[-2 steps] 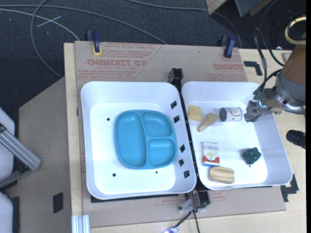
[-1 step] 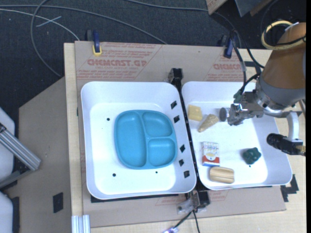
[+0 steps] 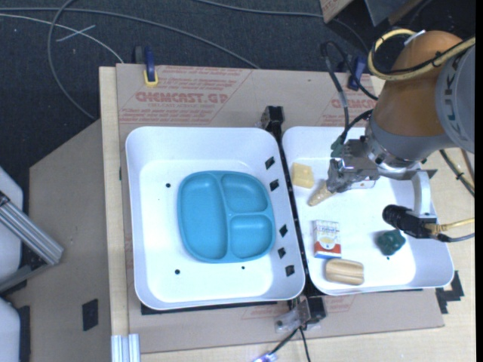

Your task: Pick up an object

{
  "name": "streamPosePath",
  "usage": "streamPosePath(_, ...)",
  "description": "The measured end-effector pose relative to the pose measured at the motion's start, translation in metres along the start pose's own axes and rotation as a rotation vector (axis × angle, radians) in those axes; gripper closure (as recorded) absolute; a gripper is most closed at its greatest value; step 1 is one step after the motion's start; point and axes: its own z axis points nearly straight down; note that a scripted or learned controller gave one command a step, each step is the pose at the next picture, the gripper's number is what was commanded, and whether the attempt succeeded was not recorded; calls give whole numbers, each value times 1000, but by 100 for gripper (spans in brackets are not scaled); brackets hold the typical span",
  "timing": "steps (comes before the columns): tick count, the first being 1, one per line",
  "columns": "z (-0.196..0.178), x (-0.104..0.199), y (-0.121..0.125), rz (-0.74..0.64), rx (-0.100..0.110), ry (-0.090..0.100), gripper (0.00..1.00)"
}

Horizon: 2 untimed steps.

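In the right bin (image 3: 430,277), the gripper (image 3: 339,179) hangs low over the upper left part. A tan cone-shaped piece (image 3: 320,196) lies right below it, its wide end touching or just under the gripper's tip. A pale yellow block (image 3: 303,175) sits just left of the gripper. Further toward the front lie a small red-and-white carton (image 3: 327,240) and a tan bread roll (image 3: 344,271). A dark green object (image 3: 390,241) lies at the right, beside a black fitting on the arm.
The left bin (image 3: 143,202) holds a blue divided plate (image 3: 226,215). A black divider with clips (image 3: 285,202) runs between the bins. The arm's grey and orange body (image 3: 411,104) covers the right bin's far corner, and cables trail around it.
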Motion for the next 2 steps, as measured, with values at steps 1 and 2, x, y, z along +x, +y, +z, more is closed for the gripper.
streamPosePath(1,7,53,-2,-3,2,1,100)
streamPosePath(2,-4,99,-14,-3,-1,0,100)
